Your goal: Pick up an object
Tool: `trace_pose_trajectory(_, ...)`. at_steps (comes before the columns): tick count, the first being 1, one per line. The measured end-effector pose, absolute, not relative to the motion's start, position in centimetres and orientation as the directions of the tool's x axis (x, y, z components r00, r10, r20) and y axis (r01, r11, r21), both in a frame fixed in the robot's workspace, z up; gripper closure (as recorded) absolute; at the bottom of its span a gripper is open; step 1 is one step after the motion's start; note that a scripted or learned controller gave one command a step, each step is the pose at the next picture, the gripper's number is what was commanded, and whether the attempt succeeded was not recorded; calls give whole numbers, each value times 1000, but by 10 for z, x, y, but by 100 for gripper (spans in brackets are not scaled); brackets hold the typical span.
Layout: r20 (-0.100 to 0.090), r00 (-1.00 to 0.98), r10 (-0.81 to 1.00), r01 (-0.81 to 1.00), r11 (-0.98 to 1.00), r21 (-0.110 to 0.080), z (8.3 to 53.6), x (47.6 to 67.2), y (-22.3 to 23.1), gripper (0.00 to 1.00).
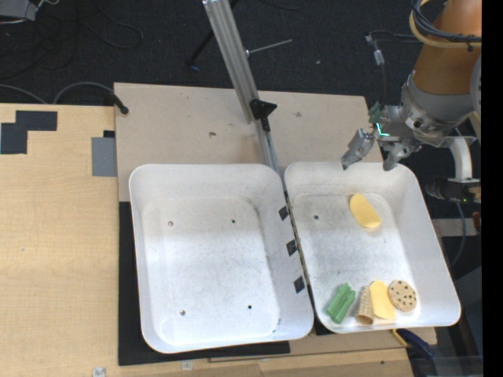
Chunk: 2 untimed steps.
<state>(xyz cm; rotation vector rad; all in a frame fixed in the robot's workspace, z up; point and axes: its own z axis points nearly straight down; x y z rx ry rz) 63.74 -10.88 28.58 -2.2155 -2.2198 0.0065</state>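
At the far rim of the right bin (pixel 428 234), toward one o'clock in the camera view, the gripper (pixel 369 154) of the grey-and-orange arm (pixel 440 69) hangs with its two fingers spread apart and nothing between them. One finger (pixel 355 149) reaches toward ten o'clock, the other (pixel 391 157) points down at six. Below it and apart from it, a yellow oval piece (pixel 365 210) lies alone on the bin floor, its long axis running from eleven o'clock to five o'clock, with bare floor open on every side.

Four more pieces crowd the bin's near edge at six o'clock: a green block (pixel 341 302) angled toward one o'clock, a tan cone (pixel 365 307) with its narrow end at twelve, a yellow wedge (pixel 382 299) touching the cone, and a spotted round cookie (pixel 402 295) against the wedge. They sit close to the rim, with little room on the near side.

The left bin (pixel 141 210) lies alongside, the two rims meeting along a seam with black clips (pixel 291 247). A slanted aluminium rail (pixel 236 65) rises beyond the bins toward twelve o'clock.
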Motion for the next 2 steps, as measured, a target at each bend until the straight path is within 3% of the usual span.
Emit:
trace_pose_trajectory(1, 0, -3, 1000, 1000, 3, -3, 288, 638, -109, 0)
trace_pose_trajectory(2, 0, 0, 1000, 1000, 0, -8, 235, 642, -117, 0)
